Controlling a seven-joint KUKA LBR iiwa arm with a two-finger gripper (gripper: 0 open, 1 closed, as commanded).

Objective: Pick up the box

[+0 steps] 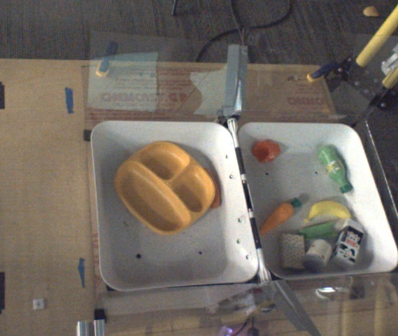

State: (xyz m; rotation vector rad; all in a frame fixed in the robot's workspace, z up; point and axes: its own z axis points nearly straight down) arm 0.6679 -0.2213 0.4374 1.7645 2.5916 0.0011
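A small tan box (pixel 292 250) lies flat near the front edge of the right bin (pixel 373 187). It touches a grey can (pixel 317 255) on its right. A white carton with blue and dark print (pixel 349 245) stands just beyond the can, at the bin's front right corner. Nothing rests on top of the tan box.
Also in the right bin are a carrot (pixel 279 215), a banana (pixel 328 209), a green stick-shaped piece (pixel 319 228), a green bottle (pixel 333 166) and a red cup (pixel 266 150). A yellow divided plate (pixel 165 185) lies in the left bin (pixel 115 257). Yellow-handled clamps (pixel 387 26) stand at the back right.
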